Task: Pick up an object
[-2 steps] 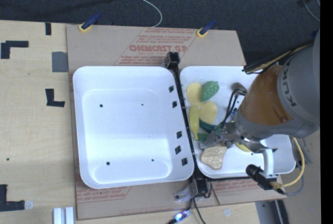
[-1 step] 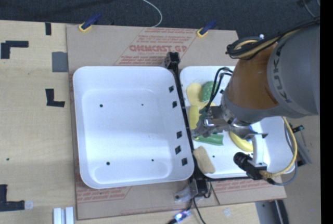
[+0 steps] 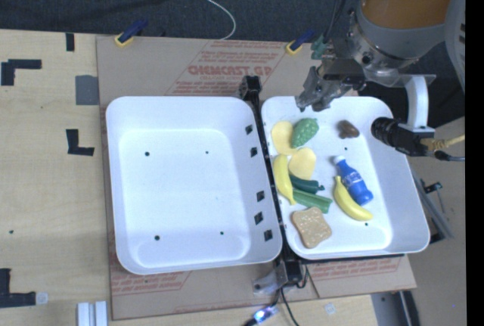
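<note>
The gripper [image 3: 311, 100] hangs just above the bumpy green toy fruit [image 3: 305, 131] in the right white bin [image 3: 401, 230], its dark fingers slightly apart, holding nothing.

White bins [image 3: 128, 166] hold a blue bottle [image 3: 353, 181] and a yellow banana [image 3: 349, 203].

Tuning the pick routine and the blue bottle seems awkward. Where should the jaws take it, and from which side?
Probably grip the blue bottle across its middle, coming straight down from above. It lies flat in the right bin, long axis slanting from its white cap at upper left to lower right. The jaws would best close across that axis; the banana lies close along its lower-left side, so room there looks tight.
</note>
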Tool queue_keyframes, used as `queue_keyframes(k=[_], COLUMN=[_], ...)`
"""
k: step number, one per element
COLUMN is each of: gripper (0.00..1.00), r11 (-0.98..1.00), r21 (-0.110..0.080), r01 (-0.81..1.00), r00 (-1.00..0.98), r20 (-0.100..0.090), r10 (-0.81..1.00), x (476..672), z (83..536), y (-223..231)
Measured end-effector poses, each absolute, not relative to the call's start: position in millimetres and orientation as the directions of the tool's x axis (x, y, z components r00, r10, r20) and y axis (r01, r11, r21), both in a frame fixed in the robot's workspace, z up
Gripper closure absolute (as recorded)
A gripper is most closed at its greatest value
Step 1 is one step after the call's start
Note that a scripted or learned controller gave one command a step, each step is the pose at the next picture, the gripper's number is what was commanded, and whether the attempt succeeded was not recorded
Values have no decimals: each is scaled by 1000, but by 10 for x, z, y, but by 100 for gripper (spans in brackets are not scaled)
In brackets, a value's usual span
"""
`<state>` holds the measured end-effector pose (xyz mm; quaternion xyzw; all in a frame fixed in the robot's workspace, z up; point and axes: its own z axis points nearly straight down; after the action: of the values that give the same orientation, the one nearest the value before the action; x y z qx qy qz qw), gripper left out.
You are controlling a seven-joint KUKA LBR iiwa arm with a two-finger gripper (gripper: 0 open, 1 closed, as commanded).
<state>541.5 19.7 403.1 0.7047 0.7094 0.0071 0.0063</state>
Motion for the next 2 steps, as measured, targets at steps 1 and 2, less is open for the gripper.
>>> queue_keyframes(k=[1, 2], gripper=[100, 100], r11=[5, 2], r21=[11, 6], r01=[1000, 1000], r00=[-5, -2], r20=[1, -1], r10=[1000, 1000], x=[5482, 5865], z=[4938, 5372], y=[392, 403])
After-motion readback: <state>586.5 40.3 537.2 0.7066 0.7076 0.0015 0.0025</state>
